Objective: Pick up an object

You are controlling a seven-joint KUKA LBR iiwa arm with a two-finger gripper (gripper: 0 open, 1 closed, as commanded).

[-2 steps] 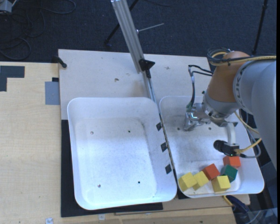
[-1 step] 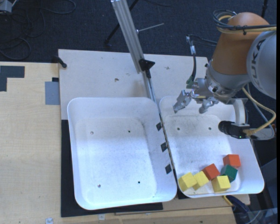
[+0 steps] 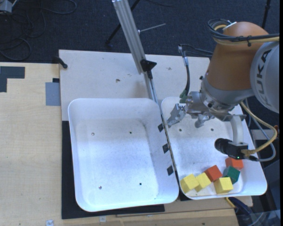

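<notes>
Two white bins sit side by side: the left bin (image 3: 115,154) is plain white with a few small dark specks, and the right bin (image 3: 198,142) is white as well. In the near corner of the right bin lie small blocks: two yellow blocks touching (image 3: 195,181), a third yellow block (image 3: 223,185), an orange-red block (image 3: 213,173), a dark green block (image 3: 232,174) and a small orange block (image 3: 235,163). The bench (image 3: 23,140) is pale wood with grey-blue patches at the far left. The arm (image 3: 238,60) is orange above grey, with a silver-grey hand (image 3: 188,114). A silver metal rail (image 3: 132,36) crosses a dark floor (image 3: 52,18).
</notes>
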